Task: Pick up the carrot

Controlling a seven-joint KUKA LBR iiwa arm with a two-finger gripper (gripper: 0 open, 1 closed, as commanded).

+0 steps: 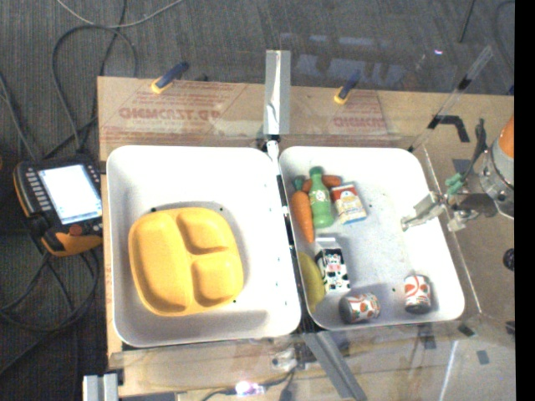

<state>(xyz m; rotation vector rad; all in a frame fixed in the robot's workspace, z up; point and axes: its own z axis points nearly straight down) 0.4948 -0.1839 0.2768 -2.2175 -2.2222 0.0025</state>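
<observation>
The right bin [435, 224] is the one that matters to me, and the left bin [117, 190] beside it carries just the yellow divided tray [185, 259]. In the right bin everything sits toward the wall shared with the left bin or along the near edge, leaving the middle of the floor bare.

The carrot [302, 212] lies against that shared wall, in the far half of the bin. Its long axis runs along the wall, far to near, with the thick end toward the far edge and the tip pointing toward the near edge. A green bottle [321, 199] lies just beside it on my side, roughly parallel, with a small carton [348, 203] next to that. Nearer along the same wall lie a banana [312, 279] and a little black and white box [333, 271]. Two round cans [359, 307] [416, 291] sit by the near edge.

My gripper [422, 215] hangs at the opposite wall of the right bin, well apart from the carrot, so I judge the reach must cross the bin's whole floor and come down past the bottle. I hold nothing and touch nothing; whether my claw is apart or together I cannot tell.
</observation>
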